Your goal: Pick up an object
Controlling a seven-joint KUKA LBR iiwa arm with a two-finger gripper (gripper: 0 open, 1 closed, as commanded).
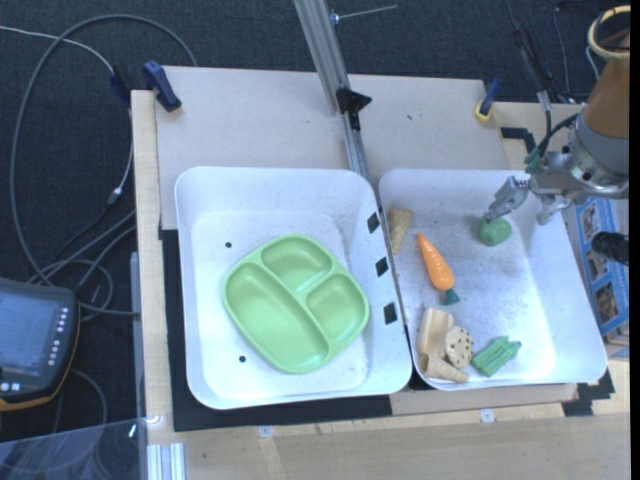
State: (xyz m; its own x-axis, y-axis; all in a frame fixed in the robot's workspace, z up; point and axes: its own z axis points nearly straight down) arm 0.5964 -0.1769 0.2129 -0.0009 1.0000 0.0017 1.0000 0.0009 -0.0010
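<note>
In the right bin [560, 298] lie several toys: a round green ball [493, 231] near the back, an orange carrot [435, 261] in the middle, a beige cone-shaped piece [400, 226] at the left wall, a tan holed block [445, 344] and a green leafy piece [497, 355] at the front. My gripper [526, 205] hangs over the bin's back right, open, with nothing between its fingers. Its left finger [503, 200] stands just above and behind the green ball.
The left bin [200, 218] holds a green divided plate [295, 303]. A metal pole [322, 28] slants across the back between the bins. Blue clamps [160, 85] sit at the bench's back corners. Cables and a pendant [35, 338] lie at the left.
</note>
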